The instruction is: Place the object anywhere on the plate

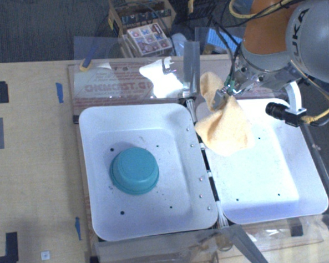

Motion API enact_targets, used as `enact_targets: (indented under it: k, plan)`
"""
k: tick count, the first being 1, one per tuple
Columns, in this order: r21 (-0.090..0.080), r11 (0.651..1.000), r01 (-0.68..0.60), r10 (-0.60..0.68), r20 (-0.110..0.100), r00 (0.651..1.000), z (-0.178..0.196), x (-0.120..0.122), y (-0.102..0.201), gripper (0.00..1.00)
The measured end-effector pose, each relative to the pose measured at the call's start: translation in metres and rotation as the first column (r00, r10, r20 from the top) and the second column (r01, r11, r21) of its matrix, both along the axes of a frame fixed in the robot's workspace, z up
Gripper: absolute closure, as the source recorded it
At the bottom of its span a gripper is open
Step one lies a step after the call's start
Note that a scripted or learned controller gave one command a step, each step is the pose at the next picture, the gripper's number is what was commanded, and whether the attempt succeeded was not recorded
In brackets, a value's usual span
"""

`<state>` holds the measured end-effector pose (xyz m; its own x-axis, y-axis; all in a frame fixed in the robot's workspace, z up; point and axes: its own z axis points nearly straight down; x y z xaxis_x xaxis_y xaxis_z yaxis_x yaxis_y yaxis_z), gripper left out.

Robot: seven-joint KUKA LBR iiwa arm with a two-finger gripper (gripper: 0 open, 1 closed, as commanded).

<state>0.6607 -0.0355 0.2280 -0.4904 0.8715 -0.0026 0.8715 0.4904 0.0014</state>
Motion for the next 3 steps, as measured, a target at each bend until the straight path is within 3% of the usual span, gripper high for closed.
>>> enact_targets:
  k: [1,2,3]
  plan:
    - [0.000,1.000,-0.004,0.004,-0.001,1.000,-0.002,0.001,0.002,1.00]
    - [0.002,0.920,-0.392,0.392,-0.001,0.920,-0.010,-0.020,0.045,1.00]
    - [0.001,0.696,-0.718,0.718,0.000,0.696,0.001,-0.038,0.086,1.00]
